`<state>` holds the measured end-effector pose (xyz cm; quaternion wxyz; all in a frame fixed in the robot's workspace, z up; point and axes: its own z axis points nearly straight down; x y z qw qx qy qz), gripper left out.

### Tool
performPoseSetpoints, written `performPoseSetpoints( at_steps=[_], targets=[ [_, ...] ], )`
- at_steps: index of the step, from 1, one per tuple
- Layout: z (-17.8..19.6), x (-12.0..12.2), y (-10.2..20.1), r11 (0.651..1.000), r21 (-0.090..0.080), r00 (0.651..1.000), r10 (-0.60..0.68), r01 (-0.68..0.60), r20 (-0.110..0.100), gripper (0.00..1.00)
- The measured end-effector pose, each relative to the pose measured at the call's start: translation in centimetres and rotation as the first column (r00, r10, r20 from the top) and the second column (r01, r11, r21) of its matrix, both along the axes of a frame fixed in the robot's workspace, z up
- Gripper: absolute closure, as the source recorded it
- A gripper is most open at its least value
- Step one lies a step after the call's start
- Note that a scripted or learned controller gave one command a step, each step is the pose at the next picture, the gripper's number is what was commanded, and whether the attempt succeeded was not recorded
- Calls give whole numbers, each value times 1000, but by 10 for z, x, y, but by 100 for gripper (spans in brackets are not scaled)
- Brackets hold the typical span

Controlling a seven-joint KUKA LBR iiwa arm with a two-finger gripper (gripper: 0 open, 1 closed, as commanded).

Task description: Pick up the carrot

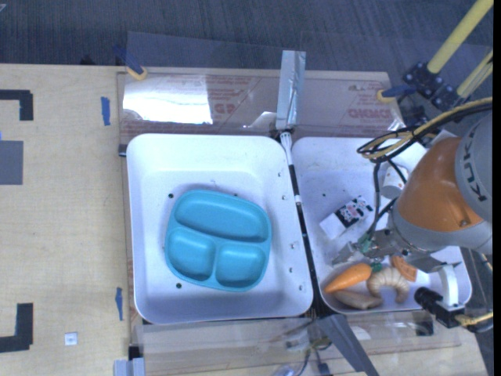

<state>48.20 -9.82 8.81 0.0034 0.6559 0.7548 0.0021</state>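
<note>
Desk (55, 233): It was light wood. Two white bins sat on it side by side.

Left bin (156, 163): It held a blue plate (218, 240) with three little rooms. The plate lay flat near the middle of the bin.

Right bin (321, 178): It held a small heap of toy food down at its 6 o'clock edge.

Carrot (347, 276): It was orange and lay on its side in the right bin, at about 7 o'clock from the bin's middle. Its thin tip pointed toward 8 o'clock. It touched a tan food piece (356, 298) just below it. A pale curved food piece (388, 281) lay just beside it at 3 o'clock.

Small card (345, 215): It was white with black marks. It lay near the middle of the right bin, at about 12 o'clock from the carrot.

Arm (438, 194): It was grey with a big orange band. It came in from 3 o'clock and hung over the right bin.

Pincer (374, 247): It sat low over the heap, just at 1 o'clock from the carrot. I cannot tell how wide it was, and I cannot tell if it had hold of anything.
</note>
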Motion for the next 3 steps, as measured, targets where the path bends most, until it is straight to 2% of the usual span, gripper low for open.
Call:
performPoseSetpoints(
  at_steps=[1,2,3],
  targets=[
    [0,0,-18,947,4,947,-322,322,0,0],
    [0,0,5,990,-1,990,-140,140,1,0],
    [0,0,3,998,-1,998,60,-60,-1,0]
  ],
)
